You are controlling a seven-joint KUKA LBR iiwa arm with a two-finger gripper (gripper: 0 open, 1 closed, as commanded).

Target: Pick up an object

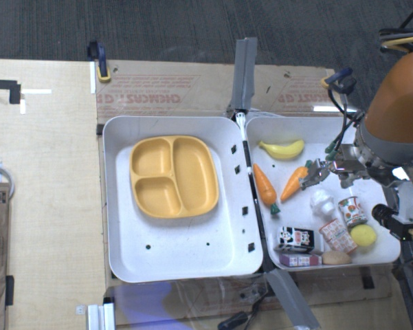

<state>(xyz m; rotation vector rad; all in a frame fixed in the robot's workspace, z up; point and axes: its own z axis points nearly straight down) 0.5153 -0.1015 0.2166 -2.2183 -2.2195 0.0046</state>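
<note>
Gripper (315, 172), fingers slightly parted and holding nothing, touches one of two carrots (293, 183), banana (283, 148) just behind, cans and cartons (338, 236) crowding below.

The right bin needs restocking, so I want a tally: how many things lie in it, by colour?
Orange: 2, carrot and second carrot
Yellow: 2, banana and lemon
White: 1, small white object
Mixed-print packs and can: 4, can, carton, milk box, flat pack
Total: 9
</note>
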